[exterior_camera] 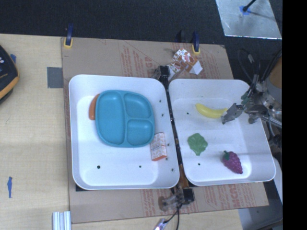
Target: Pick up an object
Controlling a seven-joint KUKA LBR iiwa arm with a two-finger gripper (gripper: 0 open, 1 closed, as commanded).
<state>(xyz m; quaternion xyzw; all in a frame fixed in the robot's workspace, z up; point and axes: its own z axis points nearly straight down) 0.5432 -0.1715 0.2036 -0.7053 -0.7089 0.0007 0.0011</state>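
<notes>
While the yellow plastic banana (210, 110) lies in the far part of the right white bin (259, 169), it shows as a short, smooth, curved toy fruit with a slightly darker tip at its right end. Its long axis runs left to right across the bin, bowing gently toward the near side, with the right end pointing at the gripper (229, 116). That gripper sits just beside this end, touching or nearly touching it; whether its fingers are spread or closed cannot be told from this angle. The grey arm (261, 107) reaches in from the right edge, low over the bin and roughly level with the worktop (33, 143). Nearer in the same bin lie a green leafy toy vegetable (197, 143) and a purple plastic grape bunch (232, 162), well apart from the banana.
</notes>
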